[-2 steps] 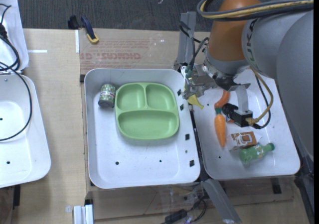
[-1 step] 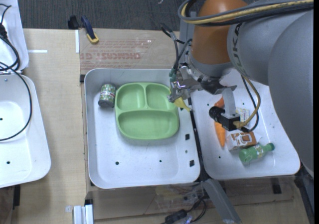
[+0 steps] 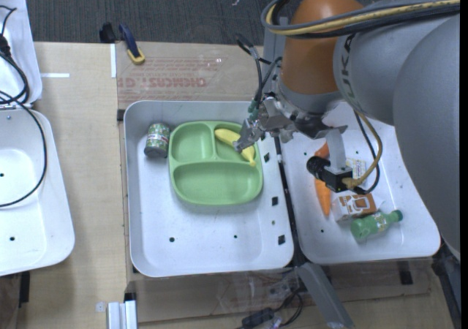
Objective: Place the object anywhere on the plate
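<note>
A green divided plate (image 3: 212,167) lies in the left bin (image 3: 197,240). A yellow banana (image 3: 235,138) rests in the plate's upper right compartment, its right end reaching the plate's rim. My gripper (image 3: 246,139) hangs right over that end of the banana, fingers pointing down at it. Whether the banana is between the fingers is hidden by the gripper body. The grey arm with its orange band (image 3: 322,35) reaches in from the right above the bins' divide.
A small patterned can (image 3: 156,139) stands in the left bin beside the plate's left edge. The right bin (image 3: 409,240) holds an orange carrot (image 3: 322,192), a juice carton (image 3: 355,206) and a green bottle (image 3: 374,224).
</note>
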### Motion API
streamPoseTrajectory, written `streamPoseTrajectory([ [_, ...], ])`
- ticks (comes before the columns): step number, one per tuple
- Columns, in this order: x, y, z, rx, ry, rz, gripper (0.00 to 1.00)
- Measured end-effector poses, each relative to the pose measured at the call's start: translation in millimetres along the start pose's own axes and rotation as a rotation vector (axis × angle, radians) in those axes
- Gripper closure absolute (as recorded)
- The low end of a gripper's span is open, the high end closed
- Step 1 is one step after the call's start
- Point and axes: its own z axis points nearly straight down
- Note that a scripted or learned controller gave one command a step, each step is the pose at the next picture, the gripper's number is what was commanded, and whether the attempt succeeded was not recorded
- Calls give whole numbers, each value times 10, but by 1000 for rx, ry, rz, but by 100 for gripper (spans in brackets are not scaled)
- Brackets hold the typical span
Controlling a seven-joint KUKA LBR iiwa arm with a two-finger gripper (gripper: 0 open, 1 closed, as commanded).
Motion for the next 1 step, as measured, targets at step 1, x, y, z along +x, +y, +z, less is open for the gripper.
streamPoseTrajectory([
  [1, 236, -398, 31, 1, 0, 189, 0],
])
